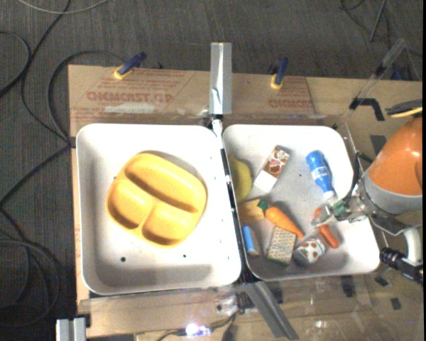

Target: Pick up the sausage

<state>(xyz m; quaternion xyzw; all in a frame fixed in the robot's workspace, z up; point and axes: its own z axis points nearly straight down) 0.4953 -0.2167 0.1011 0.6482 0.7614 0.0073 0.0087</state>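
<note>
Two shallow white bins side by side on a cardboard-topped bench (163, 94), their inner rims touching along the middle. Left bin (92, 261) mostly taken by a yellow divided dish (157, 197), with bare white floor along its rims and lower corners. Right bin (362, 258) crowded through its lower half: sausage (329, 236) lying aslant near the right wall, just beside a round speckled ball (309, 251) and near a patterned block (280, 246); carrot (284, 221) at centre; blue pen (249, 239) by the left wall. Higher up, a yellow fruit (241, 179) against the dividing rim, a red and white packet (274, 163), and a blue bottle (319, 172). Open white floor between bottle and packet and along the top rim.

Beyond the bench, dark carpet crossed by loose cables (28, 62); two blue and yellow clamps (130, 65) on the far edge; an upright metal strip (221, 77) between them.

Reaching in over the right wall, arm (401, 165) with its orange band angled down and leftward. Gripper (334, 212) low in the bin, just above the sausage's upper end; impossible to tell whether spread or closed, or touching the sausage.
</note>
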